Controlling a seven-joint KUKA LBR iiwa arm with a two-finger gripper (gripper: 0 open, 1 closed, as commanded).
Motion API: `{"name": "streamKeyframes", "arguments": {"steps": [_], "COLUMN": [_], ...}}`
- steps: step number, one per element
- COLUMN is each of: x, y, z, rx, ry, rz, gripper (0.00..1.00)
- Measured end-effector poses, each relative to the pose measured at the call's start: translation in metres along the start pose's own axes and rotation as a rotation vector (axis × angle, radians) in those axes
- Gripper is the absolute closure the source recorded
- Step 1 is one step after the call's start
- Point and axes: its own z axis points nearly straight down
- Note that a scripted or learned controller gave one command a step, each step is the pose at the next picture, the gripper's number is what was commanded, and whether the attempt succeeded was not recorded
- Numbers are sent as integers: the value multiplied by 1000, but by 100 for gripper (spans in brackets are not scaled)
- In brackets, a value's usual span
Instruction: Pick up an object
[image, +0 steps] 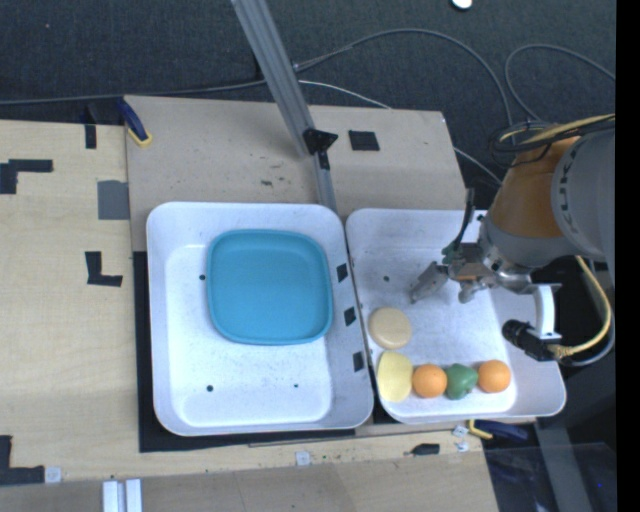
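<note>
Gripper (445, 287): jaws spread wide, holding nothing | round cream piece (390, 326) lies in your right bin (400, 240), just below-left of the fingertips | you'd move down-left to reach it

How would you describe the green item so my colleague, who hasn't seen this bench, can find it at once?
Look at the right bin, the one the gripper hangs over. Along its near edge runs a row of small objects. The green item sits between two orange balls, and it is the row's one dark green, lumpy piece.
</note>
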Motion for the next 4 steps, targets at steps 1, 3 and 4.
{"name": "streamKeyframes", "arguments": {"steps": [1, 3, 4], "x": [1, -7, 51], "y": [1, 5, 28], "z": [-12, -91, -93], "rx": [-4, -7, -5], "ry": [0, -1, 1], "rz": [-1, -1, -6], "gripper": [100, 100, 100]}}
